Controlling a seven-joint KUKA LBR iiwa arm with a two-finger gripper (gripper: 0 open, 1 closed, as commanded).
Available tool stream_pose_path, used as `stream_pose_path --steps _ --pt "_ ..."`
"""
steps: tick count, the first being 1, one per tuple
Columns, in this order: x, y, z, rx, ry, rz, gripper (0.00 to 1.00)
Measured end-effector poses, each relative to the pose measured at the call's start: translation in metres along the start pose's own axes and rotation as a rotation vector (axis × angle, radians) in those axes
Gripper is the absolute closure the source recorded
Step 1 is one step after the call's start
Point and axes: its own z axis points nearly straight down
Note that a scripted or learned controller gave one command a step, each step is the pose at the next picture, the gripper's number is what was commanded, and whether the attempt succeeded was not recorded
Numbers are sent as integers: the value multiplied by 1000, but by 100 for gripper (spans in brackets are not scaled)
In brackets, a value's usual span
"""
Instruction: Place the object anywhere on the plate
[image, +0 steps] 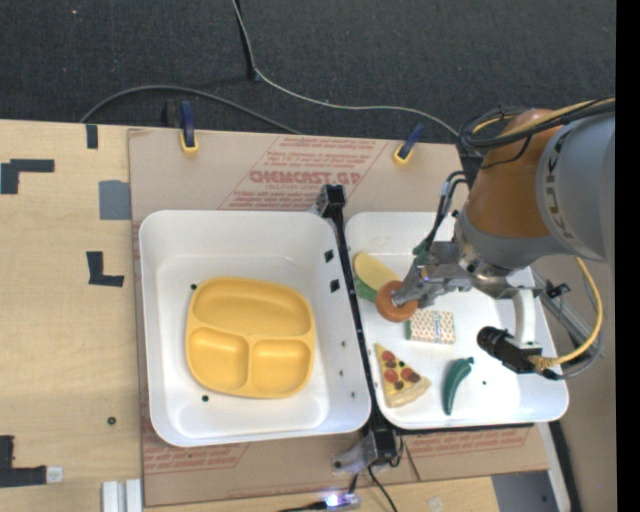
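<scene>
Orange-brown round toy (393, 303) directly under the jaws, not yet on the plate (250, 335).

Sits low in the bin (540, 400) on the surface, touching or slightly overlapping a yellow toy (372, 270) just behind the jaws; patterned packet (432, 326) just beside, pizza slice (399, 375) and green pepper (456, 383) a little further out from the jaws. Plate well apart from the jaws, across the divider in the other bin. Probably light, hollow plastic play food: stiff, smooth, somewhat slippery, not fragile, likely to skid or roll out if pinched off-centre. Best taken across the middle of the rounded body, squarely on opposite sides, clear of the yellow neighbour. Cannot tell from this angle whether the jaws stand apart, together or clamped on anything, being hidden under the wrist.
</scene>
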Motion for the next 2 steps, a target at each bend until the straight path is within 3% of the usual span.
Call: stream_pose_path --steps 2 --pt "94 19 1 0 -1 -1 100"
